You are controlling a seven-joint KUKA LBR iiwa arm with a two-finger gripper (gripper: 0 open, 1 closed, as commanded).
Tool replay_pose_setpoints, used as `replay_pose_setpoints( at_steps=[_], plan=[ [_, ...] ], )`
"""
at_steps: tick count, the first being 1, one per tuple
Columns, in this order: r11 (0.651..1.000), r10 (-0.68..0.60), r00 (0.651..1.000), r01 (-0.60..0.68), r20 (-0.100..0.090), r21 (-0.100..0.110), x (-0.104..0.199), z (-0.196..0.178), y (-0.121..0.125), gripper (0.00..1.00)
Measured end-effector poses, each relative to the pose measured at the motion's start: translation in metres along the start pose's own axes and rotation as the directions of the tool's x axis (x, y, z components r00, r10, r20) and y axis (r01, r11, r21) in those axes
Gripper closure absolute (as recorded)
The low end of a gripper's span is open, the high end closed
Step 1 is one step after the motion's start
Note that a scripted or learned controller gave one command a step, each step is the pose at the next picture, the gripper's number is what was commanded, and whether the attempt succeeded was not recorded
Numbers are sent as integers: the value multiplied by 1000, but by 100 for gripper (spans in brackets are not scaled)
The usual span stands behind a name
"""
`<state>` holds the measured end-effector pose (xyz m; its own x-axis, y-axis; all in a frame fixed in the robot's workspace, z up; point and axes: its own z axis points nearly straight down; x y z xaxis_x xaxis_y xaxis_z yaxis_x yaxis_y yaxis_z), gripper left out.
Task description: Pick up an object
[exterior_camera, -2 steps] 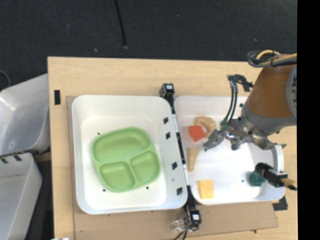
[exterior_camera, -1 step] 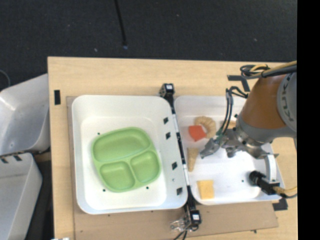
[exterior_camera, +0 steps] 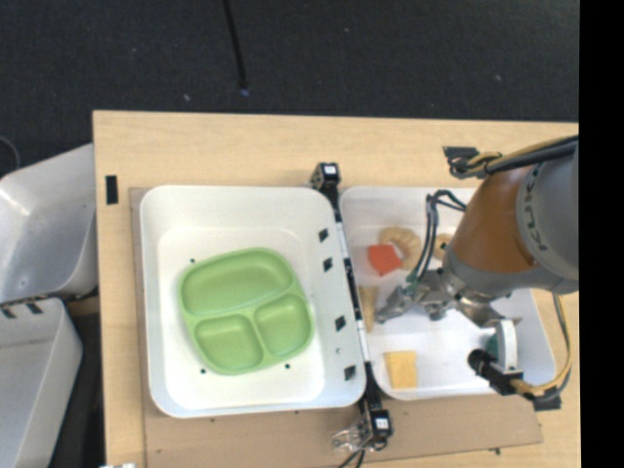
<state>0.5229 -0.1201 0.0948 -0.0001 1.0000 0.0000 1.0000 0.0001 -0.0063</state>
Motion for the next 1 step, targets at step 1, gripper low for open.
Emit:
replay_pose_setpoints(
  at_steps=[1],
  plan=[
    [1000,5,1000,-5,-1,1,-1,-10,1,100]
  ],
)
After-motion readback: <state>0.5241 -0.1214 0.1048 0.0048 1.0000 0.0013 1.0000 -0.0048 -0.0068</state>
